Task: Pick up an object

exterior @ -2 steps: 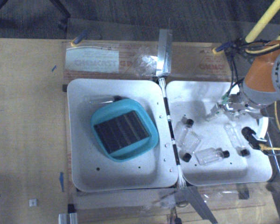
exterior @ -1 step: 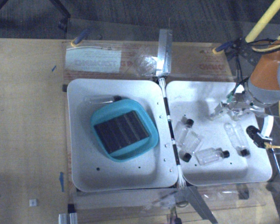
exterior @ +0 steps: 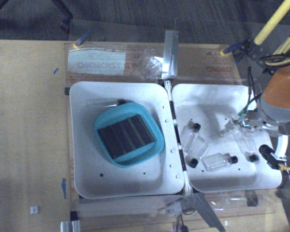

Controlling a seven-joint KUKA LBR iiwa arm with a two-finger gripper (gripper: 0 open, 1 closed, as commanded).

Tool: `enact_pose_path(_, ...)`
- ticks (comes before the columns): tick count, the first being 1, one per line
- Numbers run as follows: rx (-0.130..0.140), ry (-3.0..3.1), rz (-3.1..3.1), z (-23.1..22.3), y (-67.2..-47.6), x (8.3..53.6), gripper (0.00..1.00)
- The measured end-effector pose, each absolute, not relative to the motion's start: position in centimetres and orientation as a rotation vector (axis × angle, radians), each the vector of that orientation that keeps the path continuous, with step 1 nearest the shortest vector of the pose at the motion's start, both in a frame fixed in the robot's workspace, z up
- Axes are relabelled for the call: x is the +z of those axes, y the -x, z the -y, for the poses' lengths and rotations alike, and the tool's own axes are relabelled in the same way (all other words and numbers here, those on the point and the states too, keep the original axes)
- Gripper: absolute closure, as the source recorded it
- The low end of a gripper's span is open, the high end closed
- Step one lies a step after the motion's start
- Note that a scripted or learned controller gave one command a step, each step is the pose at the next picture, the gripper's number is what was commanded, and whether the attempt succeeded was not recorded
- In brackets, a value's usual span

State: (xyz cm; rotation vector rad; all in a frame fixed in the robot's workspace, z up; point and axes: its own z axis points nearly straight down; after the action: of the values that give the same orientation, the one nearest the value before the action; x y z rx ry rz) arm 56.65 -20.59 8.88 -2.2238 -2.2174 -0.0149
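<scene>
camera view: the gripper (exterior: 239,123) hangs over the right bin (exterior: 208,93), near its right wall; whether it is open or closed cannot be told. a clear black-capped bottle (exterior: 217,161) lies on its side below and to the left of the gripper, apart from it. a pair of similar bottles (exterior: 192,134) lies by the bin's left wall, well apart from the gripper. the left bin (exterior: 82,144) holds a teal tray (exterior: 157,134) with a dark ridged insert (exterior: 125,135).
</scene>
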Motion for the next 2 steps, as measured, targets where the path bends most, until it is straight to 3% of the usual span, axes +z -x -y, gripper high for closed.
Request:
enact_pose_path(1, -0.009, 2.227, 2.226, 16.7, -58.8, 8.8, 0.00)
enact_pose_path(2, -0.017, 2.238, 2.198, 20.8, -59.3, 8.9, 0.00)
